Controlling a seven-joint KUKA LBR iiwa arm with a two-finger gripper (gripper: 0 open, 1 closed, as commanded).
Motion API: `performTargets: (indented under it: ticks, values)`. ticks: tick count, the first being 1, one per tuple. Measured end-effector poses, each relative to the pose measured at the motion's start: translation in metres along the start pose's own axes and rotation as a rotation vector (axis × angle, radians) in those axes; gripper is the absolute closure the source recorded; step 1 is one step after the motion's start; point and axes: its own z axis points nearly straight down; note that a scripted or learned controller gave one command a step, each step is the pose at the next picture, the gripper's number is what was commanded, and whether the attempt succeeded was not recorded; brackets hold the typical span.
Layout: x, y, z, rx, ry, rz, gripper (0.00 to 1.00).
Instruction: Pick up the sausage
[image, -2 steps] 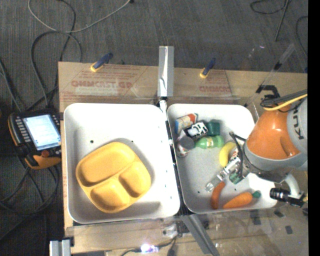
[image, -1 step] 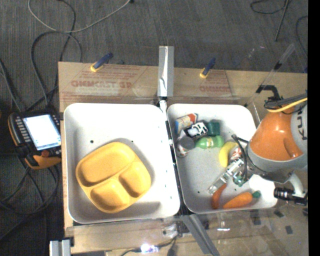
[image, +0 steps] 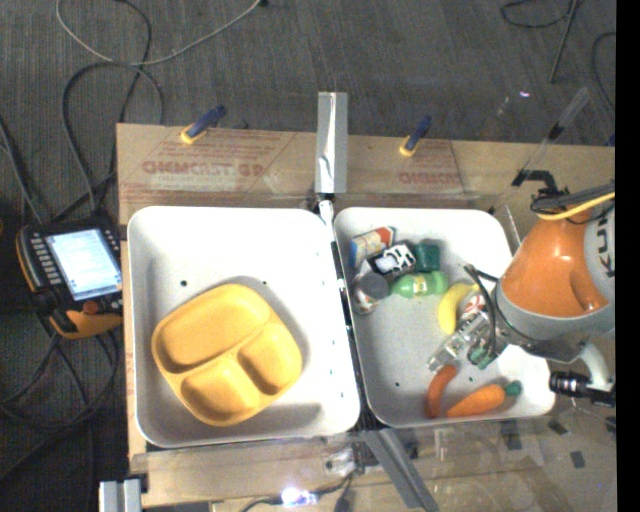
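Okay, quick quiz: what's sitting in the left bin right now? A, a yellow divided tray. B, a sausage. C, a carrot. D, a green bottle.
A: a yellow divided tray lies in the left bin, while the carrot and the sausage lie in the right bin near the gripper.

Grey KUKA arm (image: 565, 285) enters from 3 o'clock, orange band above the wrist, angled down toward 8 o'clock. Two-finger gripper (image: 455, 352) at the arm's lower-left end, low, tips pointing roughly 7 o'clock. Finger spacing not readable. Black cable runs along the wrist.
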Motion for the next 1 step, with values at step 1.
performTargets:
  ticks: [1]
  values:
    - [0.0001, 0.0, 0.0, 0.0, 0.0, 0.0, 0.0]
